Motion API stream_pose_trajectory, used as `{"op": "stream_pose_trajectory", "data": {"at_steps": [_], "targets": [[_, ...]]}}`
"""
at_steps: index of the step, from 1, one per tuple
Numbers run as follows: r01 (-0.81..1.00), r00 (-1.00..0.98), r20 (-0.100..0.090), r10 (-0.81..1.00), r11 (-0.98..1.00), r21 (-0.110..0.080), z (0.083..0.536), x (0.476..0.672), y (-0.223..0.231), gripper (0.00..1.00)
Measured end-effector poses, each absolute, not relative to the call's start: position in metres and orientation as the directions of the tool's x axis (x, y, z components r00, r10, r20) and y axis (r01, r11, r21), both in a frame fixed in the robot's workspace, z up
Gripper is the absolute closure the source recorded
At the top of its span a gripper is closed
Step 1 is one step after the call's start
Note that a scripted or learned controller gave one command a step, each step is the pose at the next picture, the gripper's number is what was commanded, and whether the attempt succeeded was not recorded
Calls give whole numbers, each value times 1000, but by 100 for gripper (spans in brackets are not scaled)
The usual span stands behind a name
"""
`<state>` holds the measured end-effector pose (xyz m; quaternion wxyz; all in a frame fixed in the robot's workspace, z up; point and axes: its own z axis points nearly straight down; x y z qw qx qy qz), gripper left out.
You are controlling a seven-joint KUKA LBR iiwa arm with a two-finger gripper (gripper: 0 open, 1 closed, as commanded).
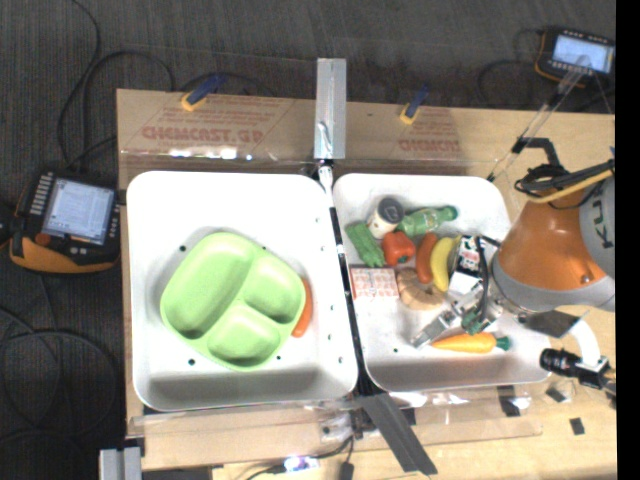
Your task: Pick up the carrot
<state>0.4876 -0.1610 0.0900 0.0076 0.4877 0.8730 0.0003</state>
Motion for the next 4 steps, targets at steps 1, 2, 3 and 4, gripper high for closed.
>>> {"op": "stream_pose_trajectory", "data": {"at_steps": [1, 2, 3, 4], "targets": [[852, -524, -12, 852, 524, 8, 90, 488, -161, 0], [993, 118, 2, 993, -118, 11, 89, 488, -169, 0], [993, 118, 2, 993, -118, 11, 89, 488, -169, 0], [993, 118, 2, 993, -118, 11, 89, 488, -170, 0]]}}
